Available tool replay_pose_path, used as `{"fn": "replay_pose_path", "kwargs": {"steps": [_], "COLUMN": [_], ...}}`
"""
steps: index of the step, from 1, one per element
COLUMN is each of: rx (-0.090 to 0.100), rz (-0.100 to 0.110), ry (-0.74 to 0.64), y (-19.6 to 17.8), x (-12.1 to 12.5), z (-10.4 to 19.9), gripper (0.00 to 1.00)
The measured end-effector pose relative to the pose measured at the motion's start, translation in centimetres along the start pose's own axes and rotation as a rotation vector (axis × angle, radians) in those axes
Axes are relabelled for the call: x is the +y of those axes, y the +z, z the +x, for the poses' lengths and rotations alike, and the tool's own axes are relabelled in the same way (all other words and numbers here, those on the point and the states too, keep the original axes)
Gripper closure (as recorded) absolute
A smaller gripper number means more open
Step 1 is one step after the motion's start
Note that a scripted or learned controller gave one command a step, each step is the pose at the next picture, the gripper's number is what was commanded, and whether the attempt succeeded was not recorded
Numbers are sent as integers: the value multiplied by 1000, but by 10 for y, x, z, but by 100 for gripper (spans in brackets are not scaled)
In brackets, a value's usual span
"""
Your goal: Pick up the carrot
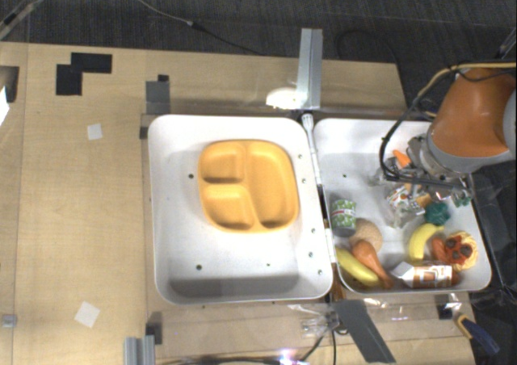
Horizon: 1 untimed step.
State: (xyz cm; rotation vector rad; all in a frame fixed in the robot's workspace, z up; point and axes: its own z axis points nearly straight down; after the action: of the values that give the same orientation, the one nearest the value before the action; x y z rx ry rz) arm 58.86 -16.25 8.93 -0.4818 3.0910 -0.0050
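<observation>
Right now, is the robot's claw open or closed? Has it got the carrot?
Gripper: cannot be told; it hangs over the right bin.
Carrot: lying in that bin beside a banana, not held.

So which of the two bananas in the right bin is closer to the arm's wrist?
The short banana, standing nearly upright just below the wrist beside the green item. The other banana lies farther left, along the carrot.

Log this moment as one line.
gripper: over right bin, apart from carrot | carrot: lying in bin, beside banana | grasp: not yet
</observation>
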Motion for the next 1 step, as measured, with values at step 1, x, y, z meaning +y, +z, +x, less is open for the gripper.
{"fn": "replay_pose_path", "kwargs": {"steps": [1], "rx": [1], "rz": [0], "ry": [22], "y": [-1], "x": [-17], "z": [76], "gripper": [0]}}
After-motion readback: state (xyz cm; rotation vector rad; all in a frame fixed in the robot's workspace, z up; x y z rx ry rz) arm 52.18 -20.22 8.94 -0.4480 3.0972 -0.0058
